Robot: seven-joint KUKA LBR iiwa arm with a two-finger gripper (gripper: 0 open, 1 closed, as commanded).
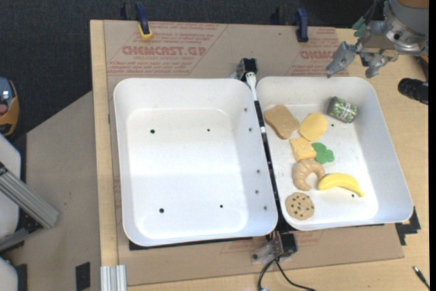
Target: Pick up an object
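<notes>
Nearest camera: round cookie (pixel 299 206), flat and chocolate-chip dotted, at the front of the right bin (pixel 388 167).
Beside it: smooth yellow banana (pixel 340 182), long axis left-right; a glossy croissant (pixel 307 173) touches its left end.
Gripper (pixel 357 62): above the bin's far rim, jaws spread, holding nothing.
Likely target: green wrapped can (pixel 343 109), closest, just in front of the jaws.
Left bin (pixel 136 146): smooth white plastic.

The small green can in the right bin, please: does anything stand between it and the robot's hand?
Nothing visible does. The hand is above the right white bin's far rim, with bare floor between the rim and the small green can; the yellow round piece lies on its other side.
</notes>
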